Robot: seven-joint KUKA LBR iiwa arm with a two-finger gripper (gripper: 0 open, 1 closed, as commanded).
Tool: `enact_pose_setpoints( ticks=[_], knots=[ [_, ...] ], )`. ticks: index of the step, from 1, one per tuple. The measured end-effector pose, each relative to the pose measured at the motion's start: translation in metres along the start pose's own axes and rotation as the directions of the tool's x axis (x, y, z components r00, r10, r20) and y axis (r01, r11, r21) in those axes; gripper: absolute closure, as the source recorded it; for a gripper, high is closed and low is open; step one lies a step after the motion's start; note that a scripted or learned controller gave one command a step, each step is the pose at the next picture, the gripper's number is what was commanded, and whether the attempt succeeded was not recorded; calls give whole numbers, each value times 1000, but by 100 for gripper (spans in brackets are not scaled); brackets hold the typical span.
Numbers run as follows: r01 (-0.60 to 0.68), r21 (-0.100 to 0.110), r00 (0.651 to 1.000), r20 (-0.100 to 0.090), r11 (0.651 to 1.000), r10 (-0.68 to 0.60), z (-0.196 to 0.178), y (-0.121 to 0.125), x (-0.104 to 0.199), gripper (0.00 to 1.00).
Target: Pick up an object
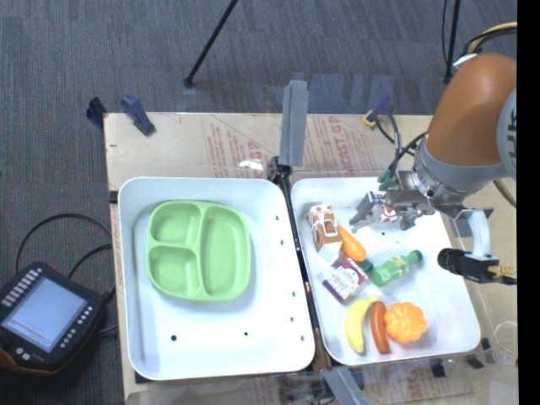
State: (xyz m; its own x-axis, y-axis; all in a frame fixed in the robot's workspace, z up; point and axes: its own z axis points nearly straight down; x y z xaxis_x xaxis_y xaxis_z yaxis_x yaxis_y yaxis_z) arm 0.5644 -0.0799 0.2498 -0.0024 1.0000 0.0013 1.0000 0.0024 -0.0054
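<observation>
The right bin (447,323) holds several toy foods: a small brown and white carton (323,225), an orange carrot (352,245), a purple packet (342,279), a green bottle (391,268), a yellow banana (358,324), a red sausage (379,326) and an orange pumpkin (403,321). My gripper (377,210) hangs over the upper part of this bin, just right of the carton and above the carrot. I see nothing between its fingers.
The left bin (211,336) holds a green divided plate (201,250). A grey upright bar (294,125) stands behind the seam between the bins. A black teach pendant (42,310) lies on the floor at left, and blue clamps (135,112) sit on the bench's back left corner.
</observation>
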Motion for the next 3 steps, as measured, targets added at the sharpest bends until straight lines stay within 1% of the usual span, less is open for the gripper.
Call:
enact_pose_setpoints(
  ticks=[1,2,3],
  knots=[
    [238,-2,971,1,971,-238,163,36,-5,0],
    [378,-1,926,-1,926,-378,163,14,-41,0],
    [369,0,929,-2,929,-369,154,14,-43,100]
  ],
)
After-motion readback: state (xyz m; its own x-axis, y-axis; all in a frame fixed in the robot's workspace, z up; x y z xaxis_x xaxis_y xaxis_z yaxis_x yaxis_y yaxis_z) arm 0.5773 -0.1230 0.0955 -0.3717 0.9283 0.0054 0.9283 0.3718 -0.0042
